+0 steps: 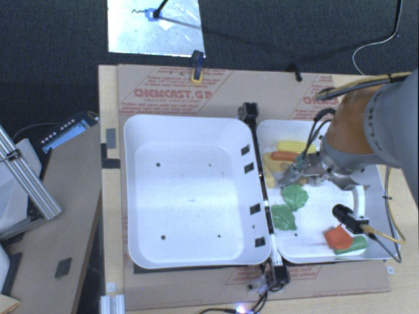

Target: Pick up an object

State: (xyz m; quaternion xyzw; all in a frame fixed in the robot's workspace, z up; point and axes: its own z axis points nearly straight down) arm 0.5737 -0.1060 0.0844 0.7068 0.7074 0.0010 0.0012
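Pincer (292, 174) hovering in right bin (314, 250).
You are seeing green pieces (294, 197) just below it, hotdog (283, 156) above; grip state indiscernible.

A dark carpeted floor (59, 38) surrounds a pale wooden bench (111, 267) seen from above at a slant. A clear sheet printed with red lettering (173, 91) covers the bench top under two white bins. A shiny square metal plate (154, 17) lies on the floor beyond the bench, with a thin black rod crossing it. A yellow and blue clamp (196, 67) grips the bench's far edge. At the left stand silver metal rails (26, 185) beside a dark keypad device (65, 131). A white cable (380, 38) loops at the upper right.
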